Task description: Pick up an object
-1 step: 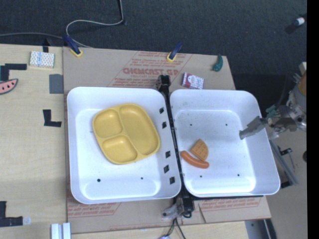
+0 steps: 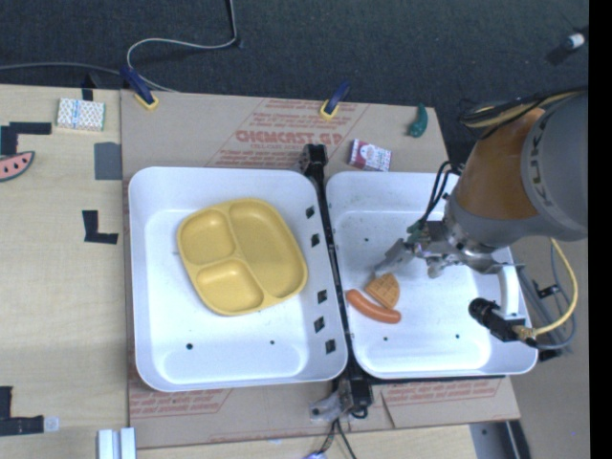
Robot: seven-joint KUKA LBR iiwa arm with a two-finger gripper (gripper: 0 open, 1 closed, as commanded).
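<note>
Bench seen from above at a slant, with two shallow white bins side by side on a cardboard sheet (image 2: 277, 132) bearing red print. Left bin (image 2: 153, 256): one yellow three-compartment plate (image 2: 241, 254), lying flat near the middle and turned slightly off square. Right bin (image 2: 421, 352): two small food-like toys close together toward 8 o'clock from the bin's centre, near the divider between the bins. First toy, an orange-red sausage (image 2: 373, 306), lying flat with its long axis running from 10 o'clock to 4 o'clock. Second toy, an orange wedge with a waffle-like pattern (image 2: 384, 287), just beside the sausage at its 12 o'clock side, apparently touching it.

Grey arm (image 2: 535, 175) with orange band entering from 3 o'clock and bent down over the right bin. Gripper (image 2: 394, 261) low over the bin floor, pointing toward 8 o'clock, its tip just at 12 o'clock of the waffle wedge. Contact with the wedge not resolvable. Gripper state (apart or together): cannot be told at this angle. Nothing visibly clamped.

Outside the bins: small red-and-white packet (image 2: 368, 155) at 12 o'clock of the right bin; green object (image 2: 419, 120) beyond it toward 1 o'clock; two yellow clamps (image 2: 335, 101) on the cardboard's far edge; checkered block (image 2: 80, 115) at 10 o'clock of the left bin; black cable (image 2: 229, 8) across the dark floor.
</note>
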